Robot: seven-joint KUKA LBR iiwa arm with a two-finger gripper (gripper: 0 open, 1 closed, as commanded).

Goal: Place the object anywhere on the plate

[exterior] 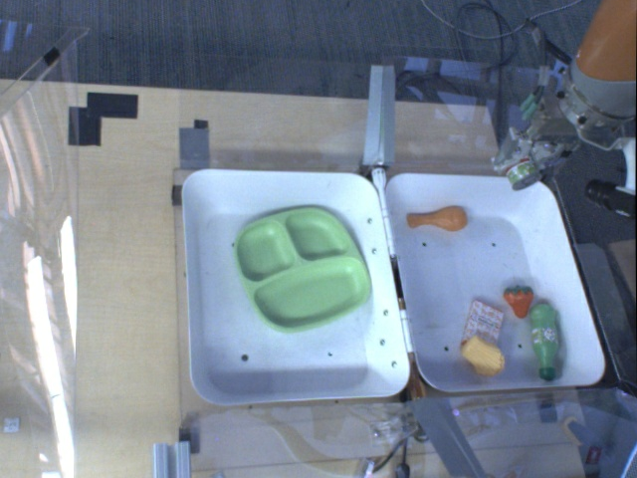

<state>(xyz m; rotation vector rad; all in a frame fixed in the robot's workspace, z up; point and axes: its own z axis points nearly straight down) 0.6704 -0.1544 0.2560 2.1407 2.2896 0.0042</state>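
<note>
Clearly, the jaws [525, 167] hung at the far right corner of the right bin [438, 361], just over its rim, and a small can [522, 173] with a green and white look seemed to sit between the fingers. I judged the can to be held, though it was small in the view and I could not tell how firm the grip was, nor how wide the fingers stood around it.

The plate [302, 267], green with three sections, lay in the middle of the left bin [219, 366], well apart from the can. The main risk, to my mind, was a loss of the can on the long way across, because a round can slips easily from a weak pinch. It could then fall on the desk [129, 267] or back into the right bin. A second risk was the tall post [379, 118] at the far end of the seam between the bins; a low path could hit it, or the raised rims there.

The room above the plate was open. In the right bin a drumstick [438, 219], a strawberry [519, 301], a bottle [544, 339], a card [484, 319] and a yellow piece [483, 357] lay away from the likely path.
</note>
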